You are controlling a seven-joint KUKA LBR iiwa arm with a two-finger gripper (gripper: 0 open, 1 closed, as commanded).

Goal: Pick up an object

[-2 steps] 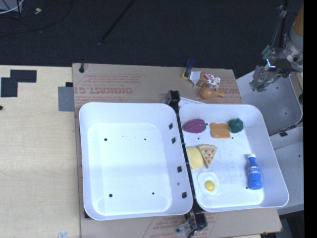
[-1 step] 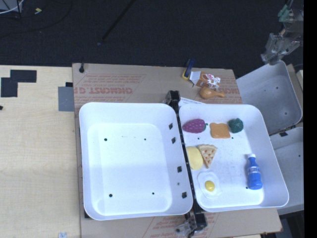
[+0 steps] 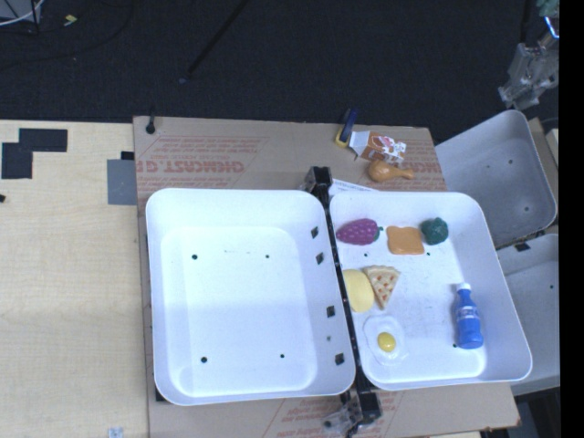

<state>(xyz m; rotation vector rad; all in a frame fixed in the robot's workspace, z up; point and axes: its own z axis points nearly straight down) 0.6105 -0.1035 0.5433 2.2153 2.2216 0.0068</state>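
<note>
Looking down at the table (image 3: 64,272), we see two shallow white bins lying side by side on a brown cardboard sheet (image 3: 237,158). The left bin (image 3: 169,213) shows a bare white floor with a few small dark dots. The right bin (image 3: 497,272) carries all the toy food. Along its far side sit a purple bunch of grapes (image 3: 359,232), an orange slice of toast (image 3: 405,240) just beside it, and a dark green vegetable (image 3: 434,231) touching the toast's right edge. Nearer the middle, a yellow lemon-like piece (image 3: 357,290) rests against the divider side, with a pizza slice (image 3: 383,283) touching it on the right. Below these lies a fried egg (image 3: 387,342), close to the near rim. A blue bottle (image 3: 467,316) with a white cap lies well apart from the others, toward the bin's right wall.

Outside the bins, on the cardboard beyond the right bin's far rim, we find a toy chicken drumstick (image 3: 387,172), a small red-and-white packet (image 3: 383,145) just behind it, and a blue-and-yellow item (image 3: 346,128) to their left.

The gripper (image 3: 529,67) hangs at the upper right, well away from both bins and over the dark floor; we cannot tell how it is set, as it is too small and blurred.
</note>
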